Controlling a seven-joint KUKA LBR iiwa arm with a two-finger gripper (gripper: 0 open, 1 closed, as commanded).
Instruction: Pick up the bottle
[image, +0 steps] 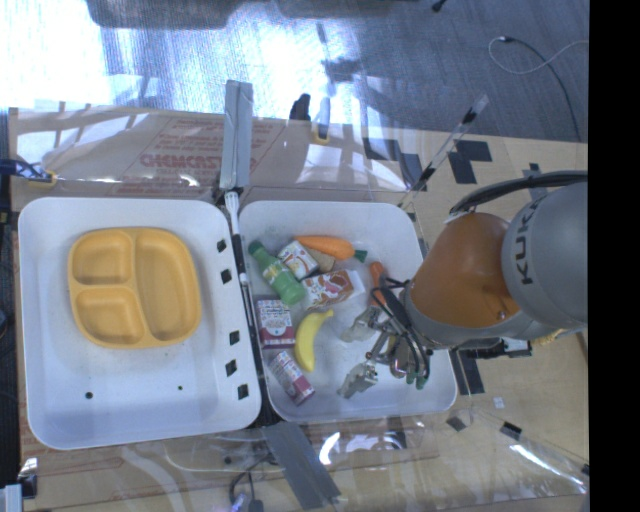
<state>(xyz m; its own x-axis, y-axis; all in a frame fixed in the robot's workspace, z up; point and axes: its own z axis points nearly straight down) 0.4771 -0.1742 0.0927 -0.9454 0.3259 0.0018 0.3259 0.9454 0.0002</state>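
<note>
A green bottle (276, 273) with a white label lies tilted in the right bin (425, 250), near its left wall, beside a small snack packet (298, 258). My gripper (358, 352) hangs over the lower middle of the same bin, right of a yellow banana (311, 339) and well below and to the right of the bottle. Its fingers (357, 381) stand open with nothing between them. The grey arm with its orange band (462, 282) covers the bin's right side.
Also in the right bin are an orange carrot (325, 245), a red-and-white packet (330, 288), a small dark red box (274, 322) and a small can (291, 376) lying at the front. The left bin (40, 380) holds a yellow divided plate (134, 286).
</note>
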